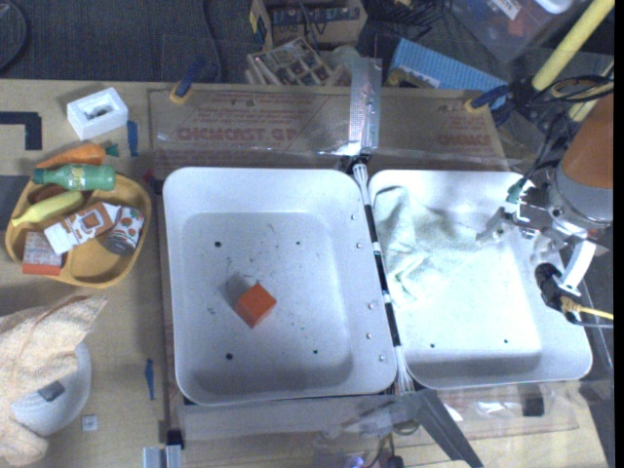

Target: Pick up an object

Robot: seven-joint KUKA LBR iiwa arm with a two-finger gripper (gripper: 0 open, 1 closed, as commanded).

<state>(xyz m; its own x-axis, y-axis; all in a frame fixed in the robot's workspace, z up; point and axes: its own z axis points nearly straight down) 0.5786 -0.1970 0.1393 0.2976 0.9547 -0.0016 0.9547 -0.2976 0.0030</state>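
An orange block (pixel 256 303) lies in the left bin (pixel 195 203), a little left of its middle, with a small grey shadow beside it. A crumpled white cloth (pixel 417 241) lies in the upper left part of the right bin (pixel 487 354). My gripper (pixel 531 237) hangs over the right bin's right side, just right of the cloth's far end. It is far from the orange block. The arm's orange band (pixel 595 154) shows above the gripper at the right edge.
A yellow bowl (pixel 97 266) of toy food and small packets stands left of the bins. Below it lie a beige cloth (pixel 44 349) and a white cap. A white box (pixel 97 113) sits at the back left. Cables and crates lie behind the bench.
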